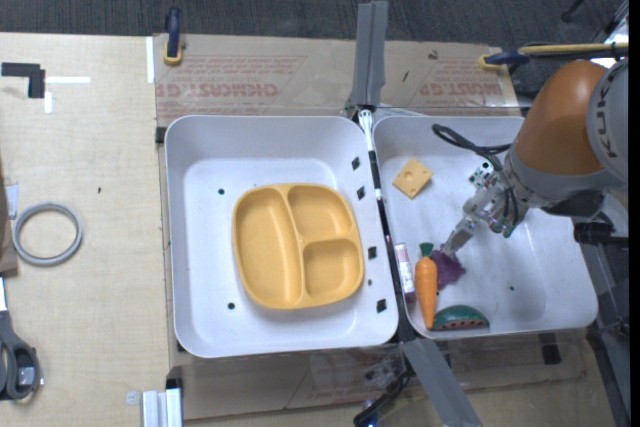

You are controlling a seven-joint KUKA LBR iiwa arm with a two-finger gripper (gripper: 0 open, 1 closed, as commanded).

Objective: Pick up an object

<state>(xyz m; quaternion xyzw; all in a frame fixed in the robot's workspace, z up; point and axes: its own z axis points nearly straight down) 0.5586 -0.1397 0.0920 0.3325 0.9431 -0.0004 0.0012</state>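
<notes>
end effector (452, 243) hovers just above the purple toy (447, 267) beside the carrot (427, 289).

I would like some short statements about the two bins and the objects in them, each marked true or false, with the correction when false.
1. The yellow tray lies in the left bin. True.
2. The cheese piece lies inside the yellow tray. False: it lies in the right bin, apart from the tray.
3. The carrot lies in the right bin near its left wall. True.
4. The gripper is above the left bin. False: it is over the right bin, close to the purple object beside the carrot.
5. The grey ring lies on the bench left of the bins. True.
</notes>
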